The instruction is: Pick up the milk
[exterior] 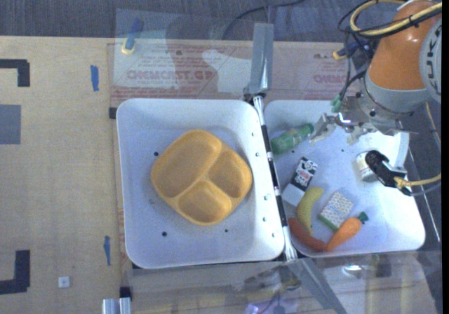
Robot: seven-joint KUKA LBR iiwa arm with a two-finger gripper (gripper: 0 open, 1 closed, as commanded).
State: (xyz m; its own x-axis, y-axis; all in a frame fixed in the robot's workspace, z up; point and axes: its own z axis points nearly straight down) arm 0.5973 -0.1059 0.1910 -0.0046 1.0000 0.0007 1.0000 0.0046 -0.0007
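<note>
The milk (303, 174) is a small white carton with black cow patches. It lies in the right bin (410, 232), near that bin's left wall and about halfway down it. My gripper (341, 125) hangs over the bin's upper part, up and to the right of the carton and well apart from it. Its two metal fingers (325, 124) stand spread open with nothing between them. The grey wrist with the orange band (400, 53) rises behind it.
A green bottle (291, 138) lies just left of the gripper, above the milk. Below the milk are a banana (309, 207), a small patterned box (337, 209), a carrot (346, 231) and a red vegetable (306, 235). A yellow divided plate (202, 176) sits in the left bin (137, 235).
</note>
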